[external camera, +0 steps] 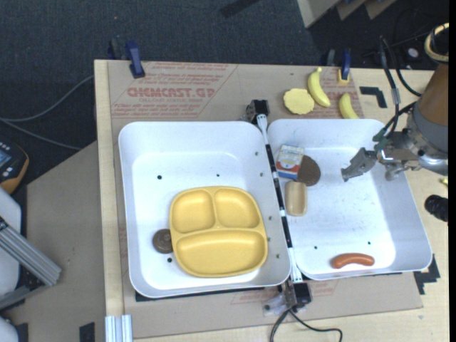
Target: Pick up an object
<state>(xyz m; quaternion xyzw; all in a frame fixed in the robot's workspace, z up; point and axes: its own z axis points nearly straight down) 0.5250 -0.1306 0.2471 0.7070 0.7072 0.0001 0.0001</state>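
Surface (107,191): pale wood board, red lettering at far edge. Two white bins side by side on it: left bin (135,155), right bin (410,219), rims touching. Behind right bin: two bananas (319,87) (348,105), yellow disc (298,101). Blue clamps (133,57) at far edge.

Yellow three-compartment plate (217,231) lay flat in the left bin, brown disc (162,241) touching its left edge, small carton (288,161), brown round piece (308,170) and tan bread roll (296,198) clustered by the right bin's left wall, sausage (352,261) lay near its front edge
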